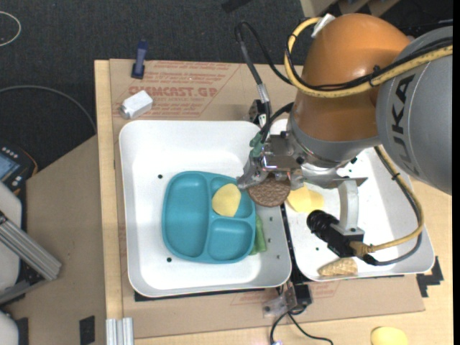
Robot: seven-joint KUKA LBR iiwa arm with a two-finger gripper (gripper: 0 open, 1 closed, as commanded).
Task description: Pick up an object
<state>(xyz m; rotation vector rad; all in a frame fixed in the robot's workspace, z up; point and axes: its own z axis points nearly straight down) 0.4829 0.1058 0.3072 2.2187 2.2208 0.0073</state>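
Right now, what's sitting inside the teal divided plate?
A pale yellow round piece lies in the teal plate, in its upper right compartment. The other compartments look bare. A green item peeks out along its right edge, mostly covered.

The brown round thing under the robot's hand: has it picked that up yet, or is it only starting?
Done so far: the arm has reached the seam between the two bins, with its gripper right over the brown disc. In hand: unclear, since the wrist hides whether it grips the disc. Left: lifting something clear. The yellow piece lies on the teal tray, and another yellow piece and a tan piece lie in the right bin.
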